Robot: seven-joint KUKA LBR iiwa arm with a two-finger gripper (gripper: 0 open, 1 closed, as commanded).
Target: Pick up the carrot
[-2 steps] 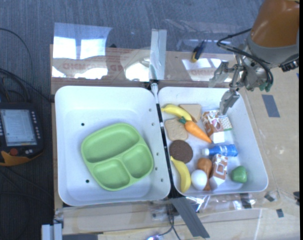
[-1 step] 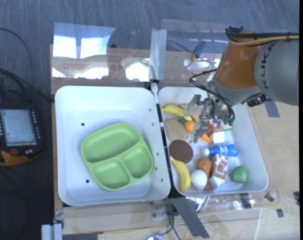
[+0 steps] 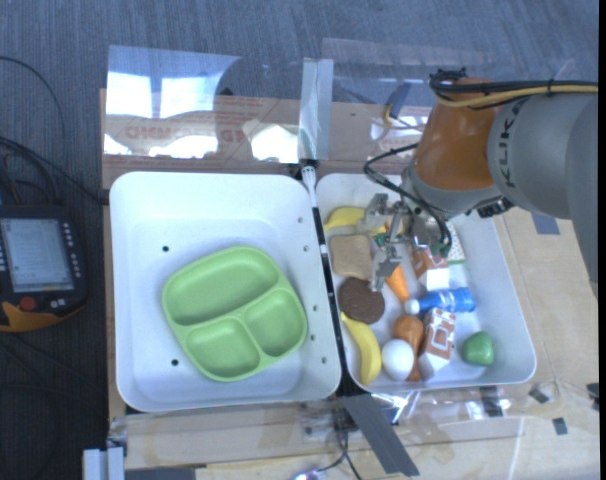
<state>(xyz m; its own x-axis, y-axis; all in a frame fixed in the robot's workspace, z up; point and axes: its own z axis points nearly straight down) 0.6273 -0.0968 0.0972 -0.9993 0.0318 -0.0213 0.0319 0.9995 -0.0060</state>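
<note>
1. While the grey arm with its orange band (image 3: 453, 148) reaches in from the right, the two-finger gripper (image 3: 388, 258) hangs low over the right-hand shallow white bin (image 3: 518, 338), its metal fingers (image 3: 380, 268) pointing down into the clutter; whether they stand apart or together cannot be told from this slanted overhead look, and nothing is seen caught between them.
2. Just beside the fingertips, on their lower-right side, lies the small orange tapered carrot (image 3: 399, 283), so close that it seems to touch or nearly touch them.
3. Its long axis appears to run slantwise, from upper left near the fingers to lower right toward the middle of the bin; the upper end is partly hidden by the gripper.
4. My judgement is that the coming move turns on a slight shift down-right, so the fingers straddle the carrot across its narrow width, not along its length.
5. Crowding is the risk: a round dark brown cookie-like disc (image 3: 362, 299) sits just left of the carrot, and a blue-and-white packet (image 3: 449, 300) just right.
6. Farther out, a yellow banana (image 3: 363, 343), a white egg (image 3: 396, 358) and a green rounded piece (image 3: 477, 348) lie near the bin's front edge.
7. Across the divider, a green three-compartment plastic tray (image 3: 235, 313) rests in the left-hand white bin (image 3: 143, 218), well apart from the work.
</note>
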